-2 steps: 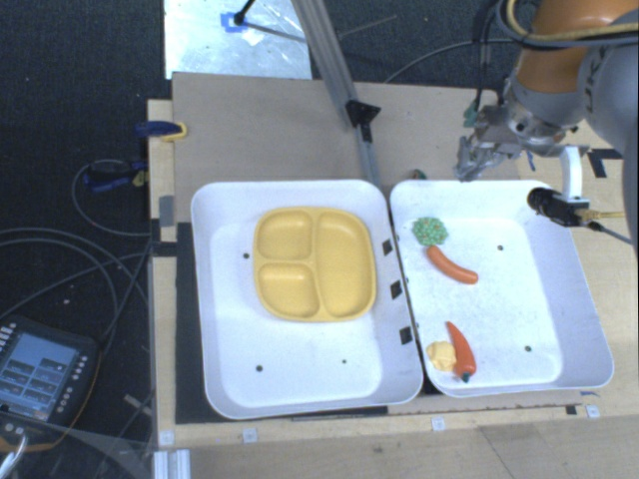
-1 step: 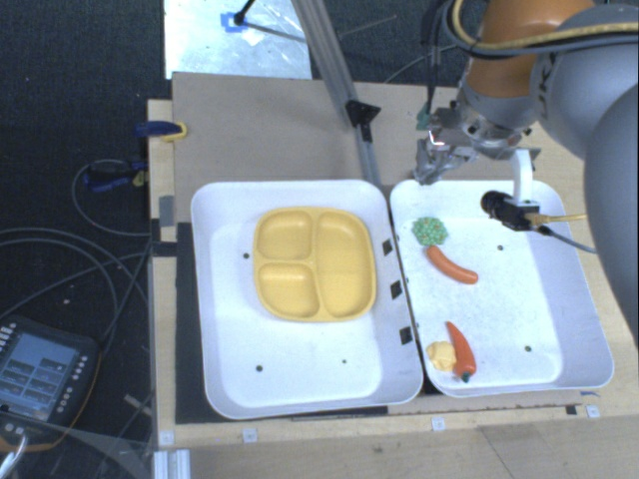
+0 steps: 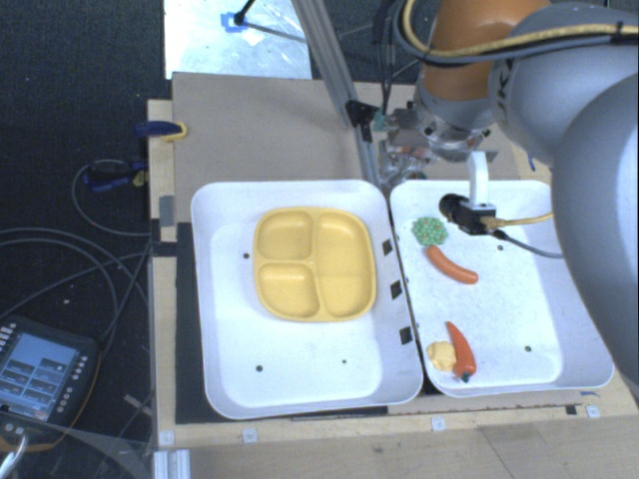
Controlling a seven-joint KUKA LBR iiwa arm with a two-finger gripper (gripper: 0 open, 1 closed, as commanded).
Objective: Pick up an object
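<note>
The right bin [image 3: 559, 317] holds a green broccoli piece [image 3: 429, 231] near its back left corner. Just in front of that lies a red-orange sausage [image 3: 452, 265]. Near the front edge an orange carrot [image 3: 460, 350] lies beside a small yellow piece [image 3: 440, 353]. My gripper [image 3: 391, 173] hangs over the back end of the divide between the two bins, a little behind and to the left of the broccoli. Nothing shows in its grasp.
A yellow plate with several compartments [image 3: 313, 263] sits in the left bin [image 3: 225, 347]. The grey arm with its orange band [image 3: 479, 18] looms over the right bin's back and right side. Cables and a handheld pendant [image 3: 40, 367] lie on the floor to the left.
</note>
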